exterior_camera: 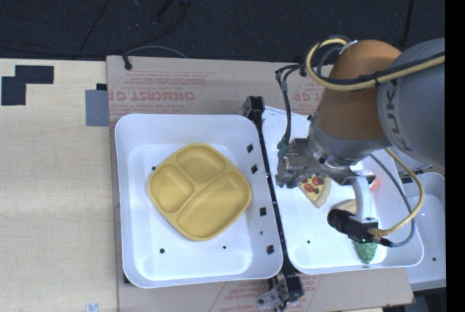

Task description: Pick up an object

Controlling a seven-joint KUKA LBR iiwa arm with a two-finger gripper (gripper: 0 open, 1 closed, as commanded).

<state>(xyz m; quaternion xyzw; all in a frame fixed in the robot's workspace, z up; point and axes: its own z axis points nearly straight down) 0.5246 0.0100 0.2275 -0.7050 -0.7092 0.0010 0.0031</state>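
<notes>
- You have two white bins side by side on the bench: the left bin (134, 158) holds a yellow divided plate (200, 190), lying flat near its middle and turned slightly askew.
- The arm (363, 103) reaches in from 3 o'clock and hangs over the right bin (320, 249), its orange band above the wrist.
- The gripper (290, 171) sits low at the right bin's 9 o'clock edge, close to the divider between the bins (whether it is clenched or released cannot be told from this view).
- A pizza-slice toy (315, 188) lies just beside the gripper, at its 4 o'clock.
- A green object (367, 252) rests near the right bin's 5 o'clock corner, partly hidden by a cable.
</notes>
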